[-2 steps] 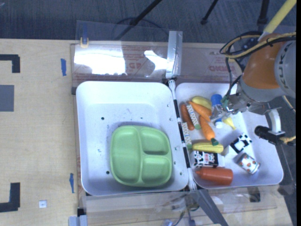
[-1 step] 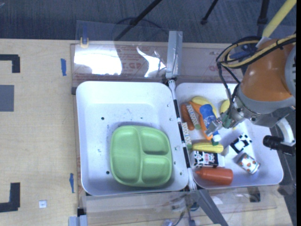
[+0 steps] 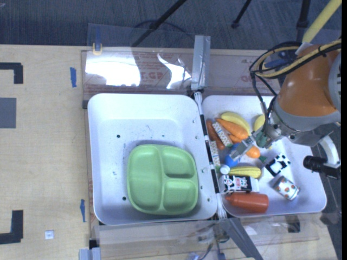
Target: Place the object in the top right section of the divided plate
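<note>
While the gripper (image 3: 262, 139) hangs low over the right bin (image 3: 317, 199) among the toy food, just beside a small orange piece (image 3: 252, 152), I cannot tell whether it has closed on anything; no object is plainly in its grasp, and the plate (image 3: 161, 179) sits bare in the left bin (image 3: 108, 123). Crowding is the risk: banana (image 3: 235, 119), carrot (image 3: 232, 129) and corn (image 3: 245, 172) lie touching, so a smooth, rounded plastic piece could slip or drag a neighbour; the glossy green plate's low ridges may let it roll.
</note>
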Robot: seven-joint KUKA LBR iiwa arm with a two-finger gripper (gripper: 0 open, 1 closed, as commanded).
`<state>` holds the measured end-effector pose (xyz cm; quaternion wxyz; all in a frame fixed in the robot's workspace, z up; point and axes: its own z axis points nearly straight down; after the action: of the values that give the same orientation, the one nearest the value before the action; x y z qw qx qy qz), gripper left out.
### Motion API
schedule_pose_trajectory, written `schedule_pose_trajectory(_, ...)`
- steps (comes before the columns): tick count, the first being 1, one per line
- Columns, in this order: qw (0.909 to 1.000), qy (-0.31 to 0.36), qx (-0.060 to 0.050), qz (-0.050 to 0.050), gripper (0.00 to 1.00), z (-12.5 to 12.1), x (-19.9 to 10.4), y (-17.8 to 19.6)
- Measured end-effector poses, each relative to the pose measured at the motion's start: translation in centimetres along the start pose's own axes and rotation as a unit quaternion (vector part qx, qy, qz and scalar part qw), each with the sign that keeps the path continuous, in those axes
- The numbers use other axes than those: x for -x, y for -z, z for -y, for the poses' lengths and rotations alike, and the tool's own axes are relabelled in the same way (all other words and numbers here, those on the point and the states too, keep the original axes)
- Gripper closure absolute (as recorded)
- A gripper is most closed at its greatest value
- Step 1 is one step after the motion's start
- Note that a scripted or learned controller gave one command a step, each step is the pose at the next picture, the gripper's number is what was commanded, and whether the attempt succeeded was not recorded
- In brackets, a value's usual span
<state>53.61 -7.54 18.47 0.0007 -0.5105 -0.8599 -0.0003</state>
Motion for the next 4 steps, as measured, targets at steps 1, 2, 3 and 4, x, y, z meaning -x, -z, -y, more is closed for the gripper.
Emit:
schedule_pose_trajectory(1,0.9999,0.011,0.001,0.001,0.0,3.5,1.0,-8.3)
schedule_pose_trajectory(2,0.9576,0.288,0.002,0.003,0.0,-0.5,5.4,-9.8)
schedule_pose_trajectory(3,0.8809,0.473,0.002,0.005,0.0,-2.1,4.8,-4.1)
schedule_pose_trajectory(4,0.7376,0.675,0.001,0.004,0.0,3.5,7.6,-9.8)
